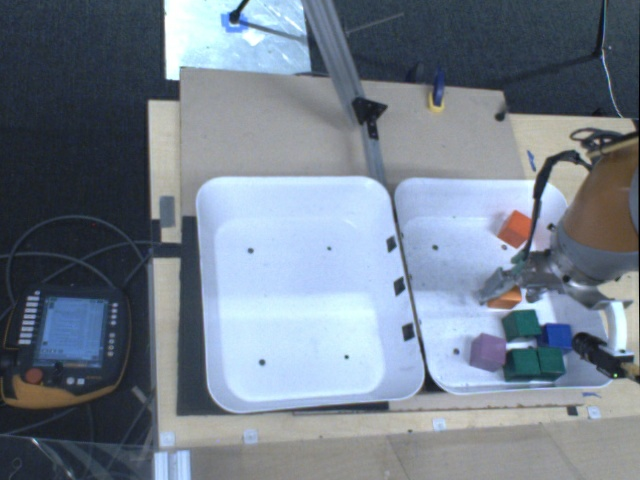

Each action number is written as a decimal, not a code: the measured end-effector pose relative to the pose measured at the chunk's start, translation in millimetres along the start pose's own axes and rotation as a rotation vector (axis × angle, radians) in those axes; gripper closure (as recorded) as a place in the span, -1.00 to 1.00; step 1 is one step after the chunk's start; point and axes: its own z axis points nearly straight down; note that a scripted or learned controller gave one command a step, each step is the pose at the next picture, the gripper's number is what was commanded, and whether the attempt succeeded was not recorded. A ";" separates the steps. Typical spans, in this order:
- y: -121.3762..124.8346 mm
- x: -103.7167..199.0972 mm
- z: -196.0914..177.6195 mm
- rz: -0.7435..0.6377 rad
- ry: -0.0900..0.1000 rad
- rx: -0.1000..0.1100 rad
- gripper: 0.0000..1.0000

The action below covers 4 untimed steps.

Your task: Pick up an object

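Here the left bin (300, 288) lies bare, while the right bin (450, 230) keeps the blocks corralled by its walls. The claw (503, 290) is down over a small orange block (506, 297); how wide it stands I cannot tell. A purple block (488, 351) and green blocks (521, 324) sit just below.

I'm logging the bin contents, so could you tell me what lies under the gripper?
Under the gripper an orange piece shows on the right bin floor; its far part is covered by the fingers.
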 end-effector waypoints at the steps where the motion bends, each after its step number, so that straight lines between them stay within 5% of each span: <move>1: 1.9 -0.3 -13.0 -0.003 -0.001 -0.006 1.00; 3: 3.1 -2.4 -109.4 -0.003 -0.003 -0.011 1.00; 4: 23.6 48.0 -101.0 -0.008 0.000 -0.005 1.00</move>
